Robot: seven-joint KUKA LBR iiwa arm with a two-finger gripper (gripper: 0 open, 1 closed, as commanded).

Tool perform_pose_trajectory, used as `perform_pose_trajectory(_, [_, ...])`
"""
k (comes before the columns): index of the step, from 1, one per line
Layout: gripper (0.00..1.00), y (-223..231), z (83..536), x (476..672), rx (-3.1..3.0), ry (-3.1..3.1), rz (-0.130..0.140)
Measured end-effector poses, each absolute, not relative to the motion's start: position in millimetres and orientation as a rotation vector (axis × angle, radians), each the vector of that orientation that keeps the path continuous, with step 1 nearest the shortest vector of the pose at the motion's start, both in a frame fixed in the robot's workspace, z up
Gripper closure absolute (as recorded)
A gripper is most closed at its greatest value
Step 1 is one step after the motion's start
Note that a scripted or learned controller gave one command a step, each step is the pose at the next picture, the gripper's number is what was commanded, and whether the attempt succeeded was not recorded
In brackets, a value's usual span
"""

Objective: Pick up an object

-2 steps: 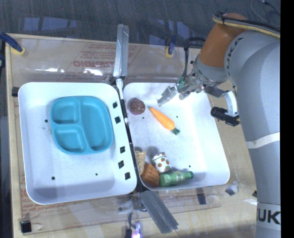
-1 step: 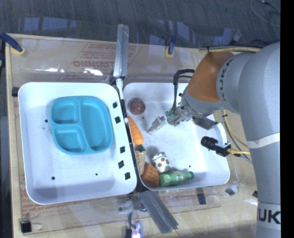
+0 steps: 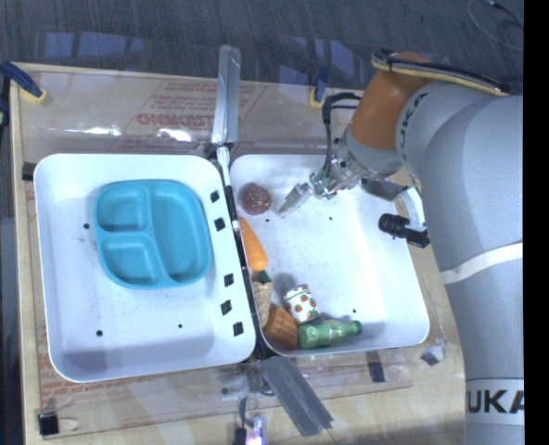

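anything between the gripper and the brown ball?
No. In the camera view the gripper sits just right of the brown ball, with a short stretch of bare white bin floor between.

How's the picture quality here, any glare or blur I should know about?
Camera view: bright glare on the clear sheet behind the bins; the white bins look evenly lit with soft shadows; the gripper looks slightly soft, while the blue tray and green bottle are reasonably sharp.
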State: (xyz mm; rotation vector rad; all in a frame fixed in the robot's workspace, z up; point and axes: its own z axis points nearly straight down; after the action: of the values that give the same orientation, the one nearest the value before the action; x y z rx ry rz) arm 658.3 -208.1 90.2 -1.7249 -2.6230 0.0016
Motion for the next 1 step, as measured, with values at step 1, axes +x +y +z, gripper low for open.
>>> perform_pose_trajectory(1, [0.0,-178.2,89.4,583.1,-1.616,-2.688,0.002])
